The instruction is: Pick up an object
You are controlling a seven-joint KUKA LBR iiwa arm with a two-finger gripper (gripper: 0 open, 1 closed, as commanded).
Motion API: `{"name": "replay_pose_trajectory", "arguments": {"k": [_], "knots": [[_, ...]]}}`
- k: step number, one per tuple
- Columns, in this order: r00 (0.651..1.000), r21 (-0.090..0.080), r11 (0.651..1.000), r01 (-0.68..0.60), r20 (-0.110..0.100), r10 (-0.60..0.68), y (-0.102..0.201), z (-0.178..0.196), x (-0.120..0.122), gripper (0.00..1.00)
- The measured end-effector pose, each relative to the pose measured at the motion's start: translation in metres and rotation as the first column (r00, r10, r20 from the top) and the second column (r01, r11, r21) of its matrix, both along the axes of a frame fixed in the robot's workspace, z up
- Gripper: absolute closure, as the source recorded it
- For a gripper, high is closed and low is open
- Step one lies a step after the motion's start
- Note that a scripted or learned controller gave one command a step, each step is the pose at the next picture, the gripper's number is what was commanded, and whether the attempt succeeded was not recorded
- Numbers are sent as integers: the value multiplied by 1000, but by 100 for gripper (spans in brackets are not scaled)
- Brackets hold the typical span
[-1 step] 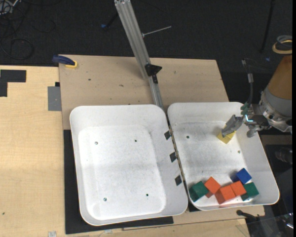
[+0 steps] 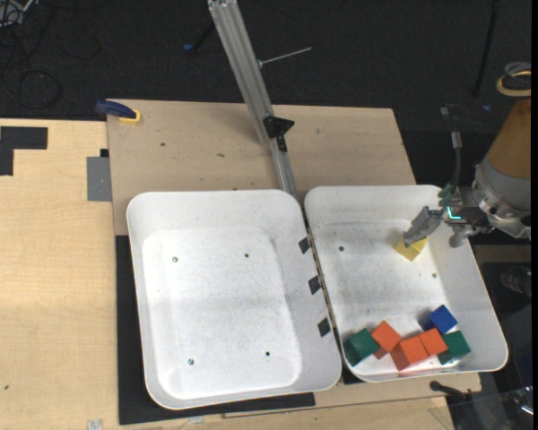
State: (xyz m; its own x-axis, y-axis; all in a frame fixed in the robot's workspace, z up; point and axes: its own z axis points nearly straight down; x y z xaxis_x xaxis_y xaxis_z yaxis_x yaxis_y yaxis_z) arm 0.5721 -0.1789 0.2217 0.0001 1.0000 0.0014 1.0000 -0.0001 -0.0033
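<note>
Two matt white plastic bins sit on a pale wooden bench, beside a ribbed metal rail.

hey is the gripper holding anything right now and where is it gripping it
Cannot be told. The gripper sits right at the top of the yellow block in the right bin, but no grip is visible.

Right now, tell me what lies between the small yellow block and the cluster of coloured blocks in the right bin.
Nothing: the camera view shows bare white bin floor between the small yellow block and the cluster of coloured blocks.

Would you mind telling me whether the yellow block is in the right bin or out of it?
In. The yellow block sits within the right bin, near its far right side, at the hand.
</note>
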Motion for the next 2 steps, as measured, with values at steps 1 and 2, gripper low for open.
{"name": "replay_pose_trajectory", "arguments": {"k": [1, 2], "knots": [[1000, 1, 1000, -1, -6, 1, 5, -63, 4, 0], [1000, 2, 1000, 1, -6, -1, 15, -119, -3, 0]]}}
